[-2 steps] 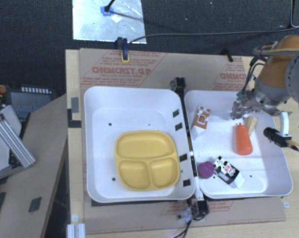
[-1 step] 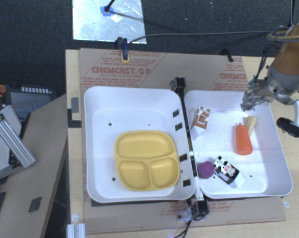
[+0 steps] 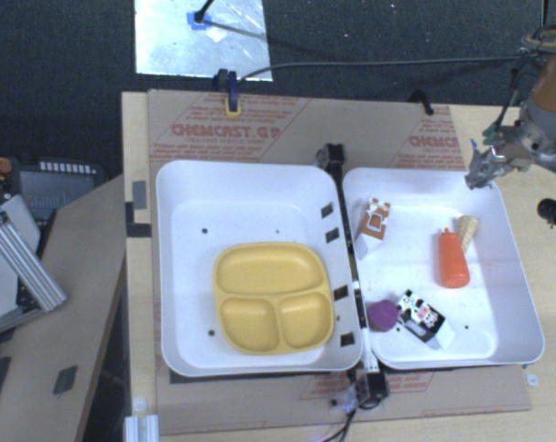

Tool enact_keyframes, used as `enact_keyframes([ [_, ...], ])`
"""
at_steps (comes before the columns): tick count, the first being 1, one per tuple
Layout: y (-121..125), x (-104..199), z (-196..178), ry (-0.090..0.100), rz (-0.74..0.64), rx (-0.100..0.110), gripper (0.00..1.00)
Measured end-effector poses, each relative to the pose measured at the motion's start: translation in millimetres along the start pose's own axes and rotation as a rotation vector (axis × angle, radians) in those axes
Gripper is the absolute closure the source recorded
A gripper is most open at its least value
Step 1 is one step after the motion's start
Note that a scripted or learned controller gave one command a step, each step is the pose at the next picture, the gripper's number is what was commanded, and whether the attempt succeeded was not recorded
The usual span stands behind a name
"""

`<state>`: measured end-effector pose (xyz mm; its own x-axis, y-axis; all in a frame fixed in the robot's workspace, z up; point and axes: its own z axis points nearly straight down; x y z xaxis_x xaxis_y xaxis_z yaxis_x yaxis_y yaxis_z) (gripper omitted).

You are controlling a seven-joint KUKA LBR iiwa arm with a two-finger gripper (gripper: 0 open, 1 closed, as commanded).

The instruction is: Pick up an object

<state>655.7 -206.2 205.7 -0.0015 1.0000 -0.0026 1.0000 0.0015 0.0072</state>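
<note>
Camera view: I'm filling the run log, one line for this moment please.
gripper: above right bin far rim | orange bottle: lying in bin

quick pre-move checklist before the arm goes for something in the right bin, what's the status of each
1. Tool above the right bin, at its far right corner: ok.
2. Tool carrying nothing: cannot tell.
3. Targets in the right bin: orange bottle, ice cream cone, purple disc, black and white toy, small orange and white block: ok.
4. Orange bottle free of neighbours: not ok, the cone lies right at its top.
5. Purple disc free: not ok, close against the black and white toy.
6. Yellow divided plate in the left bin, out of the path: ok.
</note>
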Motion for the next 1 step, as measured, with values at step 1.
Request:
enact_keyframes([
  [1,1.4,-0.1,-17.5,0.001,-0.003,0.002,1.00],
])
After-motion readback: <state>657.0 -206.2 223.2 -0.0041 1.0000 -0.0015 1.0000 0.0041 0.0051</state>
